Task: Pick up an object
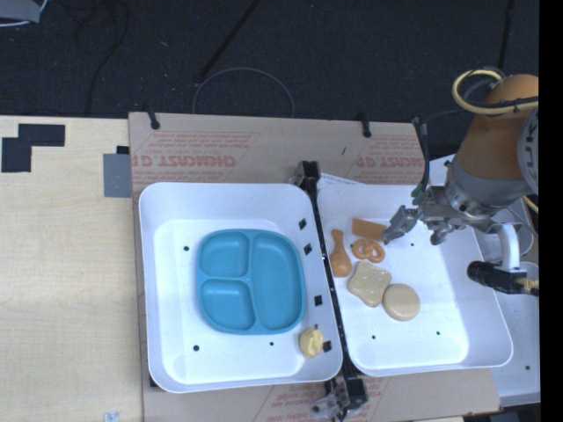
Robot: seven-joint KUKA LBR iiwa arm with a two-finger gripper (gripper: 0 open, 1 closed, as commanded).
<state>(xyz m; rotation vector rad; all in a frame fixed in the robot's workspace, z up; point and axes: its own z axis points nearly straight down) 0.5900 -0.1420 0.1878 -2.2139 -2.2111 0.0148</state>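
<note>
Pretzel: light, stiff, likely plastic; best gripped across its loops. Pincer, seen spread and unladen, is poised just beside it.

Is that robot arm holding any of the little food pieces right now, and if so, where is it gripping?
Nothing is held. The tool hovers over the right bin, near the orange block and the pretzel, with nothing between its fingers.

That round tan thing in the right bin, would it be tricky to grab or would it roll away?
The round tan piece looks like a flat disc lying on its face, so it probably won't roll. It likely slides on the smooth white bin if pushed. It touches the toast-shaped piece, which may crowd the gripper.
</note>
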